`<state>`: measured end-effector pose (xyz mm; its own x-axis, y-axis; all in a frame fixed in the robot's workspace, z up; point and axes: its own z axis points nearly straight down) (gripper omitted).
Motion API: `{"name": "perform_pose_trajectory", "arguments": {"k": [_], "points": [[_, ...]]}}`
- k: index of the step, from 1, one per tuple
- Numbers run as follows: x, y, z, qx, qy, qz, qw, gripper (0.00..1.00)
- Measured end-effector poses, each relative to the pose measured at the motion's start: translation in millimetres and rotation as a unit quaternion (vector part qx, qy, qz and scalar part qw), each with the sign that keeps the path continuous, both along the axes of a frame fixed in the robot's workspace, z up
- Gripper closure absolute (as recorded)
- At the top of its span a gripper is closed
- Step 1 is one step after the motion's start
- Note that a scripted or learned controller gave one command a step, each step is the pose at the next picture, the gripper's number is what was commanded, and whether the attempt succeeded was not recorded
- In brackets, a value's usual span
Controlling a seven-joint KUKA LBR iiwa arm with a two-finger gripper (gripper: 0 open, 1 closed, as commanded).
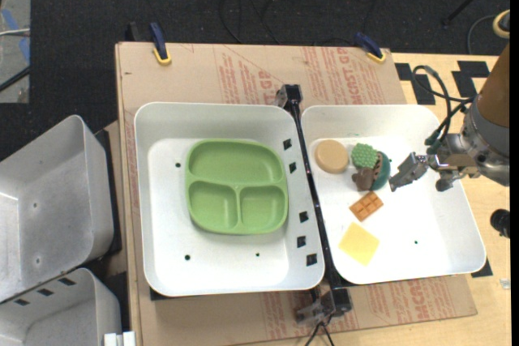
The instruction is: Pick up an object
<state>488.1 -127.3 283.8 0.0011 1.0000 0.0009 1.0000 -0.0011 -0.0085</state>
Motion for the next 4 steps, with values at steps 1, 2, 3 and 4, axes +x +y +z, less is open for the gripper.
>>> {"name": "perform_pose_trajectory", "arguments": {"k": [1,2,3,4], "points": [[1.4,0.1,3.6,-0.0008,-0.004,0.001,1.0,0.0],[3.0,-6.6,-57.6,0.0001,-0.001,-0.001,1.0,0.0],[2.0,-9.7,-121.5,0.0004,-0.001,-0.001,1.0,0.0],[7.3,-10.7,-182.8,0.0005,-0.001,-0.001,1.0,0.0]]}}
